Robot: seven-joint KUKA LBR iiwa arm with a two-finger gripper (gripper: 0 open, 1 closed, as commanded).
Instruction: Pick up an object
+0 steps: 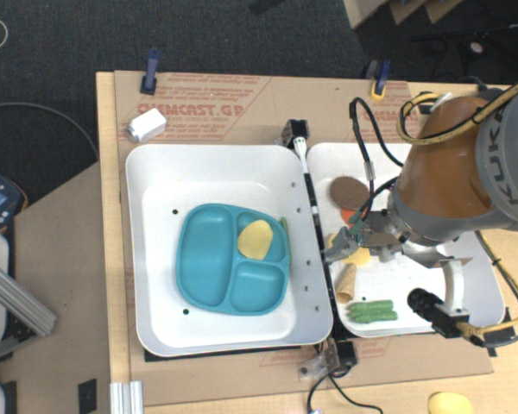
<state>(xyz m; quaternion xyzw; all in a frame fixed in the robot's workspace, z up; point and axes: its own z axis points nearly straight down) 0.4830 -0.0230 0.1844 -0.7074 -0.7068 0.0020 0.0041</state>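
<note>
— Two white bins (155,257): contents?
— Left: divided blue plastic plate (211,261), yellow piece (255,239) inside. Right: tan cone (345,280) and green ridged piece (371,311) near front edge.
— Gripper (350,241)?
— Low at right bin's left edge; finger state: cannot tell.

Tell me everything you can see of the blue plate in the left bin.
The blue plate is a rounded, divided dish, plastic by its look, with three compartments. It lies flat and upright on the floor of the left bin, near the middle. A pale yellow item rests in its upper right compartment. Apart from these, nothing touches it.
</note>
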